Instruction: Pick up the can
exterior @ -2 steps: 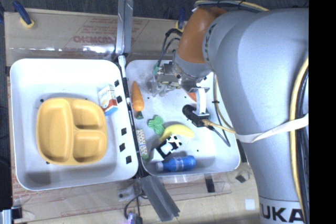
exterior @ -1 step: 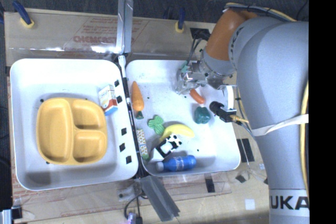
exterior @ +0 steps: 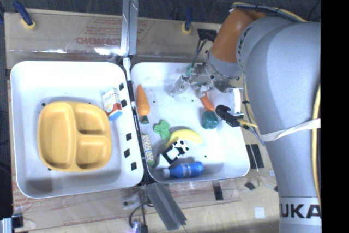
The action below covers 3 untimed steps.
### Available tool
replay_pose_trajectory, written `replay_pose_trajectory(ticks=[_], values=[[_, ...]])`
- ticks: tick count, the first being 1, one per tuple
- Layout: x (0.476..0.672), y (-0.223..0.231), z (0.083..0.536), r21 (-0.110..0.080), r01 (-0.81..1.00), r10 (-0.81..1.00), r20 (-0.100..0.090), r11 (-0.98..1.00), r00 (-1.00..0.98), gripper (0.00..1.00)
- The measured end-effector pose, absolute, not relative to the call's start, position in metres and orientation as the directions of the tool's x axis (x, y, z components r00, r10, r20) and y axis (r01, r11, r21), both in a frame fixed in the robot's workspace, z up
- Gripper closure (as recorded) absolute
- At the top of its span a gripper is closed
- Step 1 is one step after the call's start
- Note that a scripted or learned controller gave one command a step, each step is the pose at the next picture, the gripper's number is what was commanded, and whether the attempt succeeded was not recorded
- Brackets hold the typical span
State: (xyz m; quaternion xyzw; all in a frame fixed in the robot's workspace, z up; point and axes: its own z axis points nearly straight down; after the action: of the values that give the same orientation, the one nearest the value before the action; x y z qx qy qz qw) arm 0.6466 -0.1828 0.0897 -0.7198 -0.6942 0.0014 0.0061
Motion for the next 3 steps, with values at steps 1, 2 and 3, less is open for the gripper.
replay_pose_trajectory(ticks=[1, 2, 3], values=[[0.655, -0.188, 0.106, -0.009, 0.994, 0.994, 0.002, -0.111, 0.111, 0.0], [0.657, -0.193, 0.09, -0.018, 0.991, 0.991, 0.015, -0.132, 0.132, 0.0], [0.655, -0.198, 0.098, -0.022, 0.991, 0.992, 0.002, -0.129, 0.129, 1.0]])
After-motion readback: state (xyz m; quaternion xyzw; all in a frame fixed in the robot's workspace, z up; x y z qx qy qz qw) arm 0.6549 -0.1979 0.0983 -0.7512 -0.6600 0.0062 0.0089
